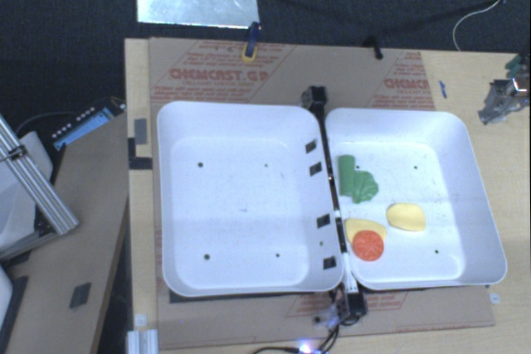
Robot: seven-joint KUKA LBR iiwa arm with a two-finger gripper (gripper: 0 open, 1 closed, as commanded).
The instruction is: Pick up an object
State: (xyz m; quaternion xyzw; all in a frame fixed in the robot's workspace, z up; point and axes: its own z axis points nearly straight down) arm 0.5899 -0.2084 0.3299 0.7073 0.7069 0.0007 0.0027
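Gripper (506,99) sits at right edge off the bins, jaw state can't tell; candidates cluster in right bin (465,178) near divider, so go for the yellow piece (406,216), clear of green toy (357,181) and red disc (368,244).

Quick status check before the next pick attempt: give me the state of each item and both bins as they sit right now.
Green object: lying in the right bin, near the divider.
Yellow object: lying in the right bin, apart from the others.
Red round object: lying in the right bin, overlapping the pale yellow piece.
Pale yellow piece: lying partly under the red one.
Right bin: holds all four items.
Left bin: flat on the bench.
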